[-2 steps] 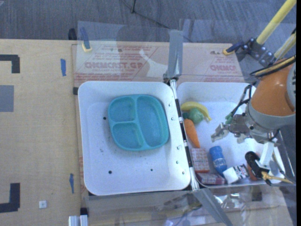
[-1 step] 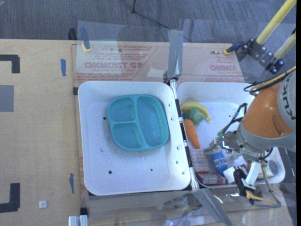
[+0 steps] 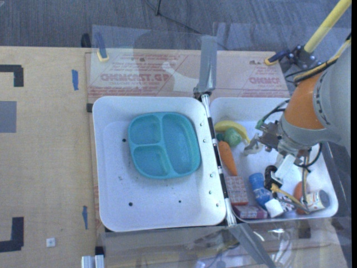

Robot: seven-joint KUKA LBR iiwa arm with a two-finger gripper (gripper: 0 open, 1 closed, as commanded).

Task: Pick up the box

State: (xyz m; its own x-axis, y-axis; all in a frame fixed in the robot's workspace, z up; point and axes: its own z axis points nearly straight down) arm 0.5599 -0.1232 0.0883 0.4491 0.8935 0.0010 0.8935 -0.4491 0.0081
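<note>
In the camera view, the wooden desk (image 3: 44,166) carries two white bins. The left bin (image 3: 106,205) holds a teal divided plate (image 3: 164,145). In the right bin (image 3: 245,109), a yellow banana (image 3: 231,128) lies near the far wall, with an orange carrot (image 3: 227,156) just below it along the left wall. The box (image 3: 235,188), pinkish and lying flat, sits against that same wall right beneath the carrot. A blue bottle (image 3: 257,184) lies just to the right of the box. The pincer (image 3: 257,141) hangs over the right bin, to the right of the banana and carrot and apart from the box. I cannot tell whether it is open or closed.
</note>
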